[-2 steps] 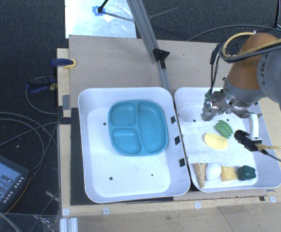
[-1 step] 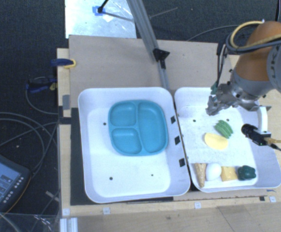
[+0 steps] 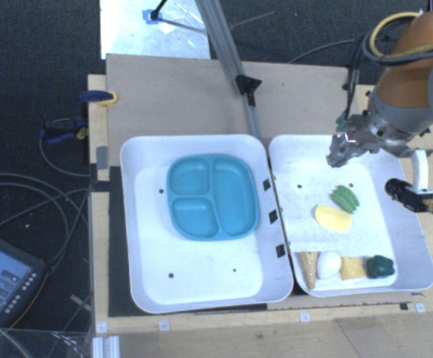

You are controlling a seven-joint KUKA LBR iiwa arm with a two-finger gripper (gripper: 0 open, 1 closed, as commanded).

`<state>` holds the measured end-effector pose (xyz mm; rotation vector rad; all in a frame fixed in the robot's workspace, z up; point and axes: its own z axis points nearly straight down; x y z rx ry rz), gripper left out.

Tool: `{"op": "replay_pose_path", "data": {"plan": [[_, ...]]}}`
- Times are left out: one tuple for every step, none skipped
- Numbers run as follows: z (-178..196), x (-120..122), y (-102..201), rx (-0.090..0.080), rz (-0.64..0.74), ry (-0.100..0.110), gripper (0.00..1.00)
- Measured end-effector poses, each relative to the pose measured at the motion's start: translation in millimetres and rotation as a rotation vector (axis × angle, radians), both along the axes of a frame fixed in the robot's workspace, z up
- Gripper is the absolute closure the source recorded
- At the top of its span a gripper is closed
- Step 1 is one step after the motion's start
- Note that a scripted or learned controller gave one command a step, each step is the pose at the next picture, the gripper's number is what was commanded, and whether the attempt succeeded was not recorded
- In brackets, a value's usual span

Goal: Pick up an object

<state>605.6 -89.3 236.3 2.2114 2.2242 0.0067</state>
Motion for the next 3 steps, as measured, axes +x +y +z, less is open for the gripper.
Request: {"op": "replay_pose_path", "data": {"plan": [[-2,-28,55,0.003,0.005,0.007,1.0],[-6,-45,115,0.003,0.006,0.007,1.0],[0,-59,165,0.004,0.006,0.006,1.0]]}}
